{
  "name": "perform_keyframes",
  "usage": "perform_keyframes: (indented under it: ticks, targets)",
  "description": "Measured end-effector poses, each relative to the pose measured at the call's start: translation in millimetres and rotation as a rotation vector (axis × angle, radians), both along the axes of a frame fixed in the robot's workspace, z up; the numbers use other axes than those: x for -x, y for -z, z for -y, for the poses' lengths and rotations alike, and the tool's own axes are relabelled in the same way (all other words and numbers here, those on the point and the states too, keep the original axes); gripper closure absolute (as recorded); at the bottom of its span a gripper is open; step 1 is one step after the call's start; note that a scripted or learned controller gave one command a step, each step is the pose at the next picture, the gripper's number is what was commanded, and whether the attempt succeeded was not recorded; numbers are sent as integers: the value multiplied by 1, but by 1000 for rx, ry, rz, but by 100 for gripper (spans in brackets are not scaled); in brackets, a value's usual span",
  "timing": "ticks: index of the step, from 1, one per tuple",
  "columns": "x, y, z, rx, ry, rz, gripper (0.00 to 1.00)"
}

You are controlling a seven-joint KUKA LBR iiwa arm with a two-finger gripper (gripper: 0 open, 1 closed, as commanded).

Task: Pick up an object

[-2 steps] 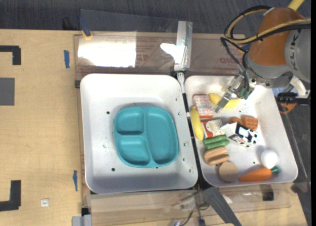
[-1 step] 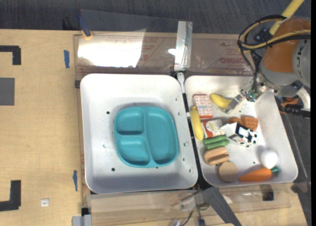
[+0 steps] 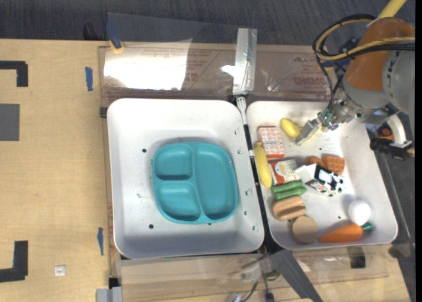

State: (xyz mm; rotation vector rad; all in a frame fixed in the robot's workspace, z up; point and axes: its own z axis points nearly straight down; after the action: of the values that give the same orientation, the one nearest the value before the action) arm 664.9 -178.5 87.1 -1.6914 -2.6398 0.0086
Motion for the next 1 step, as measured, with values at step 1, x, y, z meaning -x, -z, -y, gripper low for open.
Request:
perform_keyframes:
  ticks: [1]
  targets:
    - [-4, -13, -1, 4, -4, 15, 100]
